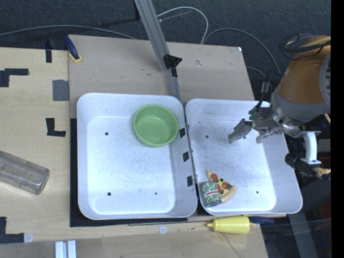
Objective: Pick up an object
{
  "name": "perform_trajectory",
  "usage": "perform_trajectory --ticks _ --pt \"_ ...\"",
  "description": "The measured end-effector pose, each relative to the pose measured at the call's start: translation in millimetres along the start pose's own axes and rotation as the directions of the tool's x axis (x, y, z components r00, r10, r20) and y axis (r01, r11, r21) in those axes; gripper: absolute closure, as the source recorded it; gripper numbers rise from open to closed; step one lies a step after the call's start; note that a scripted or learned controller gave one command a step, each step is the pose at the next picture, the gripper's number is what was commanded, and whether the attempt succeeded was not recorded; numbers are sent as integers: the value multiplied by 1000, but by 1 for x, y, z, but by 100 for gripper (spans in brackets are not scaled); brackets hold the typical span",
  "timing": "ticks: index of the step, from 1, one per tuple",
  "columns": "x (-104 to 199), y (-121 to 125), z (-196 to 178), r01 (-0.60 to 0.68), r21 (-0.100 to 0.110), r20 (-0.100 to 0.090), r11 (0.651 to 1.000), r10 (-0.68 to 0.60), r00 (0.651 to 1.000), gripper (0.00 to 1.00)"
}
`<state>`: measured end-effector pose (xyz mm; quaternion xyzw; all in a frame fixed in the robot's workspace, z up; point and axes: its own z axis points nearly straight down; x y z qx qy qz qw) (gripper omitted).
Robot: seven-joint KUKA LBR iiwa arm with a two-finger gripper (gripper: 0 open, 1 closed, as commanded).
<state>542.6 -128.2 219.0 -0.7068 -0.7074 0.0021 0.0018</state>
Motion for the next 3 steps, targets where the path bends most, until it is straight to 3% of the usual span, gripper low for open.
perform_trajectory --ticks 2,3 --pt "0 -13 120 0 3 -1 1000 0 1000 0" --pt "1 -12 106 2 -1 -2 1000 -2 1000 100"
